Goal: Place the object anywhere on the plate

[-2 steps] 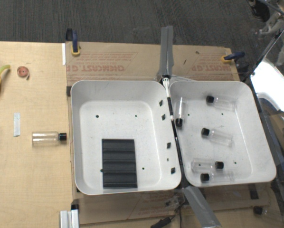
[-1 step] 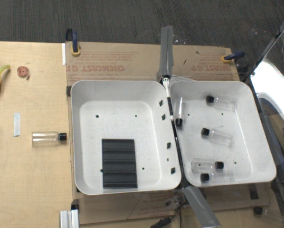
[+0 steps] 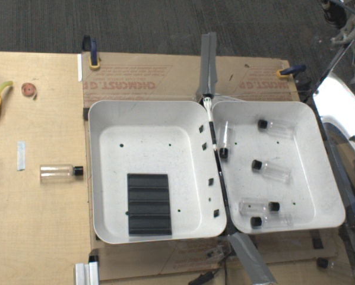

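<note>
A black ribbed plate (image 3: pixel 148 205) lies flat in the front part of the left white bin (image 3: pixel 106 129). The right white bin (image 3: pixel 308 129) holds several clear vials with black caps. One vial (image 3: pixel 273 127) lies near the back, and one (image 3: pixel 224 136) lies along the left wall with its cap toward the front. Another vial (image 3: pixel 275 171) lies in the middle. Two vials (image 3: pixel 256 207) (image 3: pixel 271 220) lie close together at the front. Nothing rests on the plate.
Another clear vial (image 3: pixel 57 171) lies on the wooden bench left of the bins. A grey bar (image 3: pixel 208 64) runs down between the bins. Clamps (image 3: pixel 90 52) (image 3: pixel 290 72) hold the cardboard sheet at the back. White and grey equipment (image 3: pixel 344 105) stands along the right edge.
</note>
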You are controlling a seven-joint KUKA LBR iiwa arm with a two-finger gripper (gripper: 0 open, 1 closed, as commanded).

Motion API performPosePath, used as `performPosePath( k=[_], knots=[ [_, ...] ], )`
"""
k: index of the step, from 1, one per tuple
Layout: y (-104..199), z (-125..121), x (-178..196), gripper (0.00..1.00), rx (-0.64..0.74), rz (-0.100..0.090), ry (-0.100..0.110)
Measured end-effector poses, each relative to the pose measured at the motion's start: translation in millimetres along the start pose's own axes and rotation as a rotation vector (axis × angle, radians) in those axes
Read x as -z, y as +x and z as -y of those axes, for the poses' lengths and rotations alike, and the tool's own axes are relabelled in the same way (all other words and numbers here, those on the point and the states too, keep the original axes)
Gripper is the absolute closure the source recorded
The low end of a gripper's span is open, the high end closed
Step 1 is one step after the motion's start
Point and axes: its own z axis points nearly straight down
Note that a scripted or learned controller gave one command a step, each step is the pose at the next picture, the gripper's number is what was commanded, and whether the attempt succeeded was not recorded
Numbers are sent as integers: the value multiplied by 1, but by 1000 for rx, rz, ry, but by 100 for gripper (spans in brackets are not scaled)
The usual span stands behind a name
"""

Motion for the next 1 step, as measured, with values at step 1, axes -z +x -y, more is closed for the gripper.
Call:
performPosePath(
  k=[1],
  knots=[
    [-32,-63,-1,0,1,2,0]
  ],
)
